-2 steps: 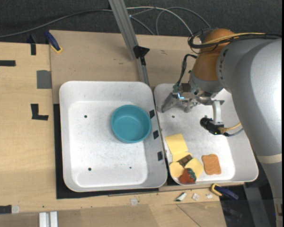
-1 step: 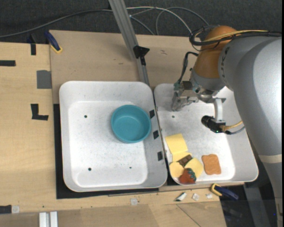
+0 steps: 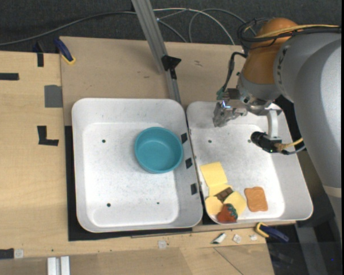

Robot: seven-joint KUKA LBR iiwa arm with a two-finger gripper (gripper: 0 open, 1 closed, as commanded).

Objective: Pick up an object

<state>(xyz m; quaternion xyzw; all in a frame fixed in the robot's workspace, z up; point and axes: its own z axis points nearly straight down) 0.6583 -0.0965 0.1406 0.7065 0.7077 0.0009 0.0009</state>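
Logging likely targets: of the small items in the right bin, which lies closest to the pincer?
The pale yellow square block, uppermost of the cluster, is closest to the pincer; the orange-brown piece lies farther down.

The grey arm (image 3: 315,96) is cut off by the right edge. The end effector's (image 3: 222,117) fingers are too small and blurred to read. Small multicoloured objects (image 3: 228,209) overlap, their shapes unclear.

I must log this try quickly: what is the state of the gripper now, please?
Gripper: over the far end of the right bin; open or closed cannot be told, and nothing is seen in it.
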